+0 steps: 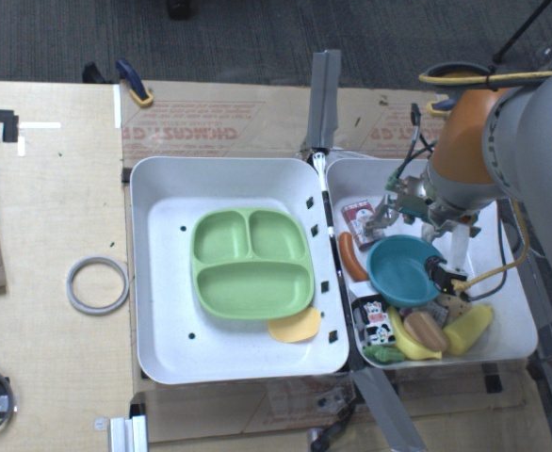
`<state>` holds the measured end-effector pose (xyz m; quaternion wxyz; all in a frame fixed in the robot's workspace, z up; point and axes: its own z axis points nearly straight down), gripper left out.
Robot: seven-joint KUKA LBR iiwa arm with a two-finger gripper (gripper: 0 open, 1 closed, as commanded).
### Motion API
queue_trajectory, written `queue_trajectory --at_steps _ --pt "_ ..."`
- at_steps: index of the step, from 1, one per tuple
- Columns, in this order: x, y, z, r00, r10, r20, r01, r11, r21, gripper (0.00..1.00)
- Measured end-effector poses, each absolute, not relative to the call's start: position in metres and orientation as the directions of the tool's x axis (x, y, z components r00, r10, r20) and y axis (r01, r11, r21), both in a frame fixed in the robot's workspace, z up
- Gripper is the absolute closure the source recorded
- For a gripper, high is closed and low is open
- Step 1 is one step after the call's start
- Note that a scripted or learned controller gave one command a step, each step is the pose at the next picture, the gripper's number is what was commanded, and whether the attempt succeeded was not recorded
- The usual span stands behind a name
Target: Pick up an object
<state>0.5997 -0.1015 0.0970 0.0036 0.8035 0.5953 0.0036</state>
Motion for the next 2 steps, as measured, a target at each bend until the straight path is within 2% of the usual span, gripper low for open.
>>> queue_trajectory --at_steps 1,2 --pt "0.597 -0.102 0.097 0.432 0.902 0.005 0.902 -0.432 0.009 0.00" --pt "0.573 -0.117 0.097 0.308 0.951 0.002 0.951 -0.308 0.011 0.00"
